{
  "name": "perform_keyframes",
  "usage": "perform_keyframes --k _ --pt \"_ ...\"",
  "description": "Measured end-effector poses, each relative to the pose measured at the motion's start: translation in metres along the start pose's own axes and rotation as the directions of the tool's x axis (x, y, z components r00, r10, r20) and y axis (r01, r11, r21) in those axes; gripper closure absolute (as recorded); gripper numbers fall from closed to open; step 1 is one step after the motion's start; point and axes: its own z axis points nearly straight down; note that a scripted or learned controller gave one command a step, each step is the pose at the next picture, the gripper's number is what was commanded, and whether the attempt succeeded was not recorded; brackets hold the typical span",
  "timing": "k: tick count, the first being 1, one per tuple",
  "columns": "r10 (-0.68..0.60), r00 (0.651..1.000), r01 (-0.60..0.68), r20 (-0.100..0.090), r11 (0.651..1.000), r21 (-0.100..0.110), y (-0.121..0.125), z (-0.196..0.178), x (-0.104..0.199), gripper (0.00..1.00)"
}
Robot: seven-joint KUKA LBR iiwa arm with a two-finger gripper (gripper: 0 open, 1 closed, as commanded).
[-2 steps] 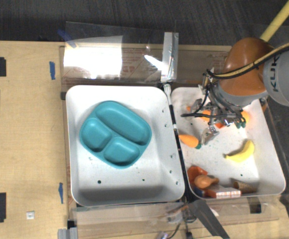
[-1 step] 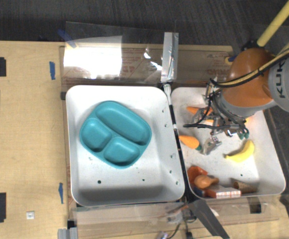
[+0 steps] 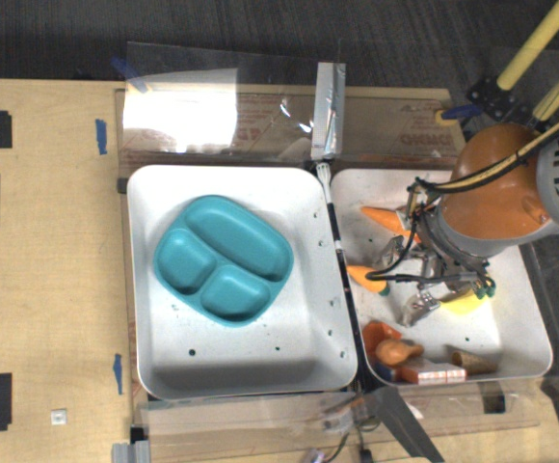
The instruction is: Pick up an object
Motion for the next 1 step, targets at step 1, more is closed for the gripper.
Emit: perform_keyframes --k 1 --pt "-0.361 0.932 0.361 0.0 0.932 -0.002 -0.0322 -0.0108 -0.0532 0.0"
